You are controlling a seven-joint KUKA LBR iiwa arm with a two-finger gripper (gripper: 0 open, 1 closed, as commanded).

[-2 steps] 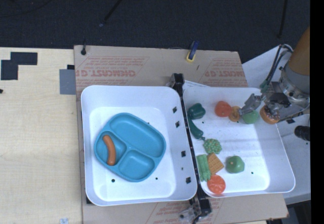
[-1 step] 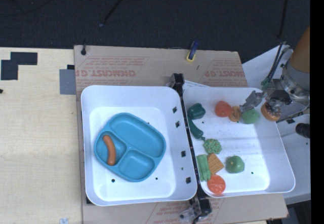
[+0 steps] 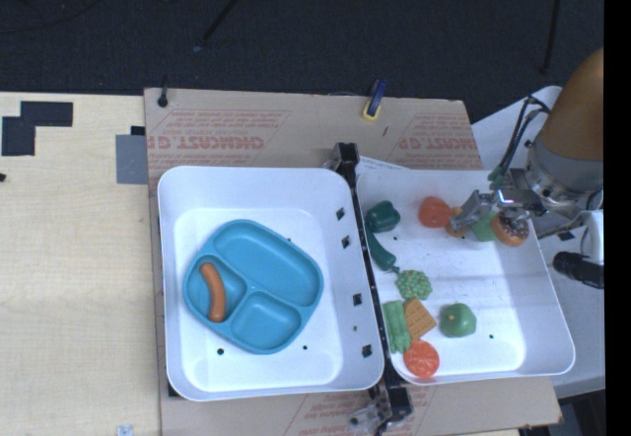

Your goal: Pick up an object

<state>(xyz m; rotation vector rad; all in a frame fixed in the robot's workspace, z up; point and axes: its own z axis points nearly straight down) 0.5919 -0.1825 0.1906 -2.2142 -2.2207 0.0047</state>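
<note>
Two shallow white bins sit side by side on the table (image 3: 69,256): the left bin (image 3: 251,189) and the right bin (image 3: 532,326). The arm (image 3: 577,118) reaches in from the right, and the tool (image 3: 485,217) hangs low over the upper part of the right bin. Whether its fingers are spread or pressed together cannot be told; a green piece and an orange-brown piece (image 3: 512,230) sit right at it, but a grip on either is not clear.

Counted in the right bin: one orange-red round piece (image 3: 434,212) just left of the tool; one dark green pepper-like piece (image 3: 383,217) farther left; one dark green curved piece (image 3: 381,254) below that, its long axis running from upper left to lower right; one light green bumpy piece (image 3: 414,283) below and left of the tool; one long green piece (image 3: 395,326) lying roughly straight up and down the view, well below and left of the tool; one tan waffle-patterned piece (image 3: 419,318) touching it on the right; one green apple-like piece (image 3: 456,320) below the tool; one red round piece (image 3: 421,359) lowest of all.

The left bin, well to the tool's left, holds one blue divided plate (image 3: 266,271) with three compartments. One orange sausage (image 3: 213,290) lies in its left compartment, its long axis near vertical in the view, slightly curved.
</note>
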